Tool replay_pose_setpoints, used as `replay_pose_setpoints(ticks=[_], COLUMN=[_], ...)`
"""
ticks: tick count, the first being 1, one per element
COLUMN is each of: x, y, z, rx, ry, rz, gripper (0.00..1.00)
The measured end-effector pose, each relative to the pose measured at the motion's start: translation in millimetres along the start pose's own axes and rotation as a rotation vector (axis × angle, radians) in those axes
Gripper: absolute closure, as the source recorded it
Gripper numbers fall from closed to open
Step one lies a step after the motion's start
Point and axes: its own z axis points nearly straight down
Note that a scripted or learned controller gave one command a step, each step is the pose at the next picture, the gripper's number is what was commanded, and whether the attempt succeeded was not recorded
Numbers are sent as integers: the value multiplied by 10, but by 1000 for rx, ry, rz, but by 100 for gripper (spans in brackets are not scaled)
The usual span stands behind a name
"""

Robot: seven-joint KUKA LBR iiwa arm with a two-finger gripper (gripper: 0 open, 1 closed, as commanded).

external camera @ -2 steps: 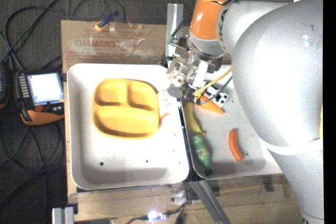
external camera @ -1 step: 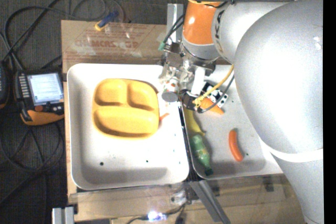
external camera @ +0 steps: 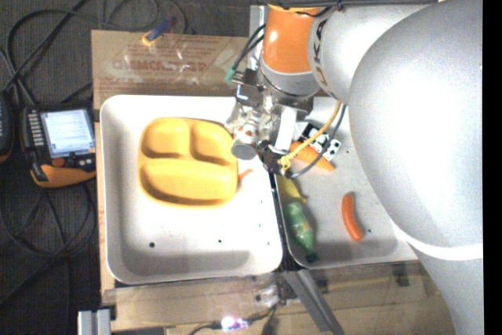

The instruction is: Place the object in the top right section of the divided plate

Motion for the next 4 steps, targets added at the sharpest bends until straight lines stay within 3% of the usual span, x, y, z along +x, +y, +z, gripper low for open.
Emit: replay_pose_setpoints(ticks=[1,2,3,4], x=[31,33,17,21], y=[34,34,517,519], z=[250,249,-1378,-1444], rx=[0,0,-3,2], ry=[0,0,0,-8], rz=[-85,-86,184,183], gripper=[100,0,0,100])
